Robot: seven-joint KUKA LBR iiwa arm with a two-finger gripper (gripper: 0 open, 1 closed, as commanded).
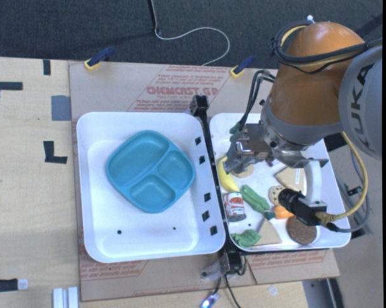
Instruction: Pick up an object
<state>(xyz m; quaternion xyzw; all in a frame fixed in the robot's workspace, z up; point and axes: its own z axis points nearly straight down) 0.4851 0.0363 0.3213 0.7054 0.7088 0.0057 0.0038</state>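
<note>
My gripper (239, 159) hangs low over the left part of the right bin (334, 172), under the bulky grey and orange wrist. It is right above a yellow banana (228, 180) by the bin's left wall. A small brownish thing lies just beneath the gripper, partly hidden. Nearby in that bin are a green pod-shaped toy (254, 198), a small red-labelled can (235, 207), a green leafy piece (246, 238), an orange piece (282, 213), a brown round disc (302, 231) and a tan wedge (288, 176).
The left bin (93, 172) holds a blue divided plate (151, 171). A black divider (209, 165) runs between the bins. A black cable connector (302, 207) from the arm hangs over the right bin's items. Cardboard lies under both bins.
</note>
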